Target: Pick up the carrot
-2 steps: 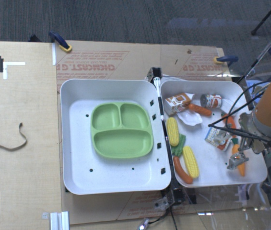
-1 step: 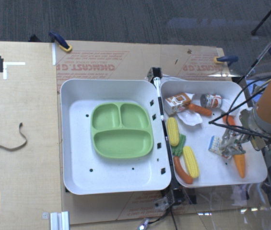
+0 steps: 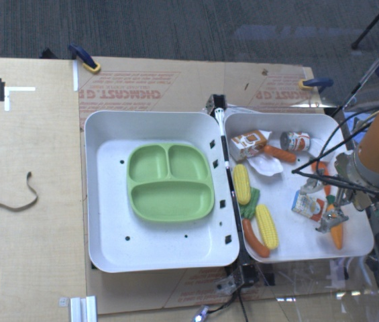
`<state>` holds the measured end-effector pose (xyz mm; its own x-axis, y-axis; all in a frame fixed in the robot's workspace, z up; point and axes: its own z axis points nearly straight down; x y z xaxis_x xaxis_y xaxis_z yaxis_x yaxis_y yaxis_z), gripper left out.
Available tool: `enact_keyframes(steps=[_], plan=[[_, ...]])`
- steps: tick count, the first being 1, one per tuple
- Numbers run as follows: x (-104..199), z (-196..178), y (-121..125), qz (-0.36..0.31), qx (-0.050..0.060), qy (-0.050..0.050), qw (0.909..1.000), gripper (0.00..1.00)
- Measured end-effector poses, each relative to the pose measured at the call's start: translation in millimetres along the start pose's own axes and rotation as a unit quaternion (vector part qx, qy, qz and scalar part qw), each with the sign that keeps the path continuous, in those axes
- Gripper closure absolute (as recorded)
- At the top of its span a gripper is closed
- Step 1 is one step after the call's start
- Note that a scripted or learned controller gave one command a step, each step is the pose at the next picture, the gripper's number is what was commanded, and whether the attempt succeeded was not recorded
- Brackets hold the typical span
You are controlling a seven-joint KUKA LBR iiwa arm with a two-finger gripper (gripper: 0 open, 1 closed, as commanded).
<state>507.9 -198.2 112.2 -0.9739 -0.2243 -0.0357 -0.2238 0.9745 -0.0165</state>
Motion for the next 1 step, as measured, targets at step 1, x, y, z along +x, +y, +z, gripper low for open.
enact_keyframes(steps=[1], plan=[[-3.0,-9.6,0.6,-0.002,0.001,-0.002,1.0000,1.00]])
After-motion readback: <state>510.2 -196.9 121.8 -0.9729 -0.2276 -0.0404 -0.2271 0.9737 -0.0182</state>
